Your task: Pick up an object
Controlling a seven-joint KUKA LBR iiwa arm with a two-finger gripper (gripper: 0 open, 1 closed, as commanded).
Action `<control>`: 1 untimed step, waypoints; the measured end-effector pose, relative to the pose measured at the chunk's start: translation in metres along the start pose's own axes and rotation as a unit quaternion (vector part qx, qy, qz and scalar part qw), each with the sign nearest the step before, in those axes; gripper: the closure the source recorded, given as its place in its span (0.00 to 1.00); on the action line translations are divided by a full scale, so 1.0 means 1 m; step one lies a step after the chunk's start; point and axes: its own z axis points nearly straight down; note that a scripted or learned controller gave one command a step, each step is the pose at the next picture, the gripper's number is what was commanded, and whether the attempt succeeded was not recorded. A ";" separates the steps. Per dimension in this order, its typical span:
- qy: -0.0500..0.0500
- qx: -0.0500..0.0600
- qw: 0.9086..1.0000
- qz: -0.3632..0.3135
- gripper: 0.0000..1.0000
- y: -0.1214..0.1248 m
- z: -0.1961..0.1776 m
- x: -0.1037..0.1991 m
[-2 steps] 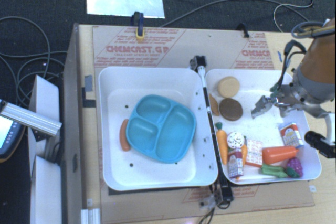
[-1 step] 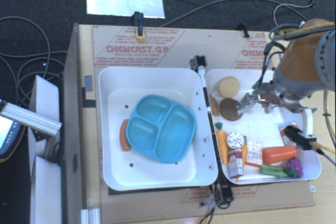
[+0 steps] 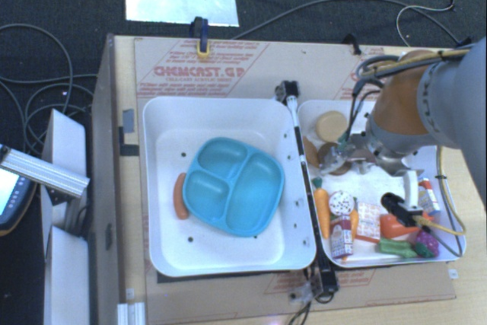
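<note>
A sky-blue divided plate [image 3: 233, 186] and an orange-red sausage [image 3: 180, 196] lie in the white left bin [image 3: 163, 125]. The white right bin [image 3: 449, 259] has an orange carrot [image 3: 323, 211], a green and a purple piece, and a white cup speckled with dark dots [image 3: 342, 202]. The arm [image 3: 426, 106] is grey with an orange band.

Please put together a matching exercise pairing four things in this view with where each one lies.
Things:
1. blue divided plate
2. hot dog
3. carrot
4. purple grapes

Places:
A. right bin, along its left wall
B. middle of the left bin
C. right bin, near its front right corner
D. left bin, just left of the plate

Pairs: 1-B, 2-D, 3-A, 4-C
</note>
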 end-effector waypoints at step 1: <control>0.000 -0.001 1.000 -0.001 0.00 0.044 -0.010 0.010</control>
